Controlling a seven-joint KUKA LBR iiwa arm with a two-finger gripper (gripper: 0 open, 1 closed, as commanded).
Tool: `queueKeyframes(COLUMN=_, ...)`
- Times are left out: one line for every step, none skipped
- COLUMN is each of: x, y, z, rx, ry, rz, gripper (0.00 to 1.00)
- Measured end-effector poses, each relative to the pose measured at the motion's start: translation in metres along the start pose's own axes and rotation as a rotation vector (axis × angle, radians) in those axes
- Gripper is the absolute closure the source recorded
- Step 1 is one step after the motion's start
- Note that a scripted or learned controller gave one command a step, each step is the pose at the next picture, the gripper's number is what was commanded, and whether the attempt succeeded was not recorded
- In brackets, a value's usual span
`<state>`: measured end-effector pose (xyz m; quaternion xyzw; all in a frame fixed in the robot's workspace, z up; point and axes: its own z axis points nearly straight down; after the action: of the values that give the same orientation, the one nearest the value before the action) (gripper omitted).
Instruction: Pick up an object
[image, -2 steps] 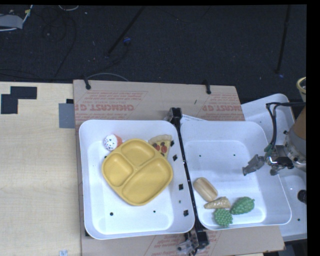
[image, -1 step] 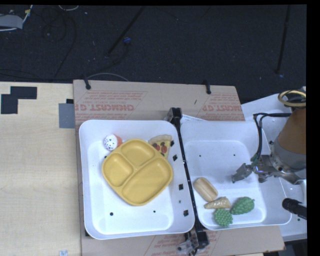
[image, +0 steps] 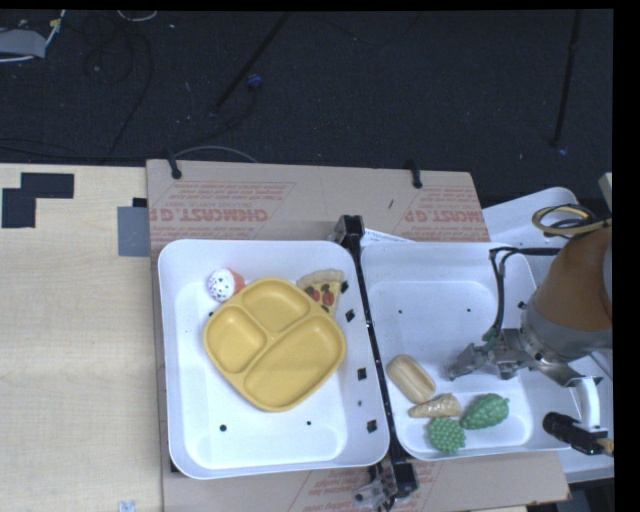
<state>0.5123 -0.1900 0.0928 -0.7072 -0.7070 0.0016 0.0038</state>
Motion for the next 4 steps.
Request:
queueKeyframes(x=-0.001, y=0.000, z=-0.012, rx=-0.001, ry=-0.001, rz=0.003, gripper=1.00)
queueKeyframes(x=-0.008, y=-0.008, z=-0.061, rx=-0.009, ry=-0.004, rz=0.004, gripper=1.00)
queueKeyframes(x=-0.016, y=-0.015, z=-0.114, rx=-0.009, ry=-0.004, rz=0.005, gripper=1.00)
queueKeyframes(x=-0.016, y=-0.014, z=-0.138, rx=-0.009, ry=-0.004, rz=-0.002, gripper=1.00)
